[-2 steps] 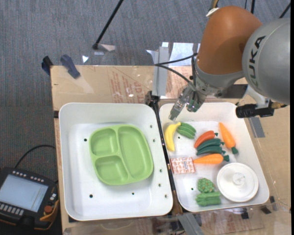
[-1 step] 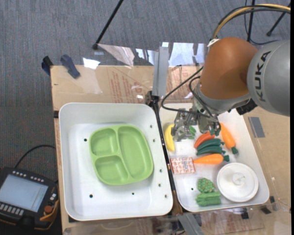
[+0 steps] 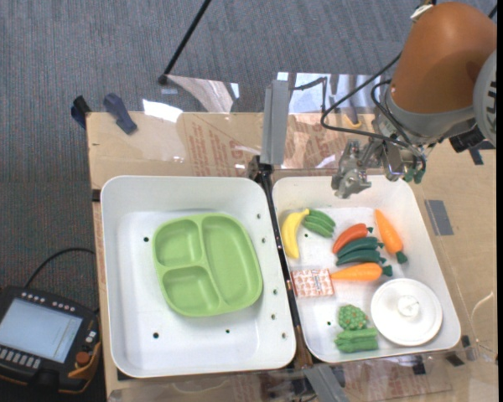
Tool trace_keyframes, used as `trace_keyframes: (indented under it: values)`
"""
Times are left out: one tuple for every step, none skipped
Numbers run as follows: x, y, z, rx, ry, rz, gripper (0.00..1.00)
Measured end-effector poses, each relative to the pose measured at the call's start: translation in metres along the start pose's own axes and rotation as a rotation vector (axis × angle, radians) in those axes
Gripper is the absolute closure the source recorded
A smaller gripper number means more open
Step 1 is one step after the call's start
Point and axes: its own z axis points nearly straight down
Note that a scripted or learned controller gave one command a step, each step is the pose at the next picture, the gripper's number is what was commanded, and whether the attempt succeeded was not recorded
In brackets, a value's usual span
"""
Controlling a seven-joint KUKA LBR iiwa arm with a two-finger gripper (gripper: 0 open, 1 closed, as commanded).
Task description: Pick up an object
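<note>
While the grey arm with its orange band reaches in from the right, its pincer (image 3: 353, 182) hangs over the far rim of the right bin (image 3: 427, 224), above its upper-left part, and whether it is released or clenched cannot be told from this angle; nothing shows between its tips.

Candidate things to pick lie in that right bin. A yellow banana (image 3: 292, 231) sits by the left wall, with a green pepper-like piece (image 3: 320, 222) just beside it. Toward the middle are a red-orange chili (image 3: 350, 236), a dark green vegetable (image 3: 359, 252) under it, and an orange carrot (image 3: 358, 272) below that. A second carrot (image 3: 390, 234) lies tilted nearer the right wall. A small red-and-white packet (image 3: 312, 283) rests near the left wall; its print is too small to read. A round white lid-like disc (image 3: 407, 311) fills the near right corner, with a green broccoli (image 3: 350, 316) and another green piece (image 3: 357, 340) beside it.

The left bin (image 3: 126, 224) holds a light green divided plate (image 3: 207, 263) with three compartments.

Faint reddish writing on the cardboard worktop (image 3: 210, 145) beyond the bins is illegible.
</note>
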Motion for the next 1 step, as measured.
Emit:
trace_keyframes:
  values:
    - [0.0047,0.0063,-0.0237,-0.002,0.006,0.067,1.0]
